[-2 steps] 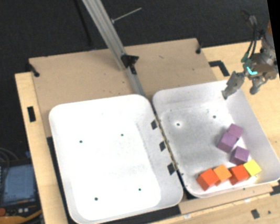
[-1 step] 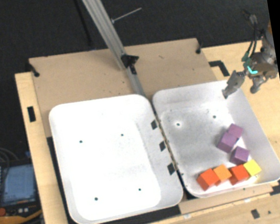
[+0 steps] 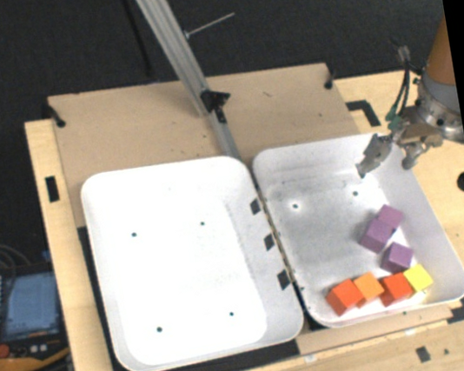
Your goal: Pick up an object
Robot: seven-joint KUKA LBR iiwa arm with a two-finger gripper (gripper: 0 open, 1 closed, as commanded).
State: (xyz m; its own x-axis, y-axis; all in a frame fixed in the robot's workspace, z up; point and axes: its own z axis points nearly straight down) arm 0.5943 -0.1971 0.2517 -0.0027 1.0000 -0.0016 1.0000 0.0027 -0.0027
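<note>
The gripper [image 3: 390,152] hangs with fingers spread and empty at the right bin's [image 3: 317,166] 1 o'clock rim. Blocks cluster at 5 o'clock. Target the larger purple block [image 3: 382,227]: isolated, it probably offers finger clearance.

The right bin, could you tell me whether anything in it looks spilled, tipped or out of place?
Nothing stands out. The blocks sit bunched at the near corner of the right bin, two purple above a row of orange, red and yellow; the gripper hangs over its far edge.
</note>
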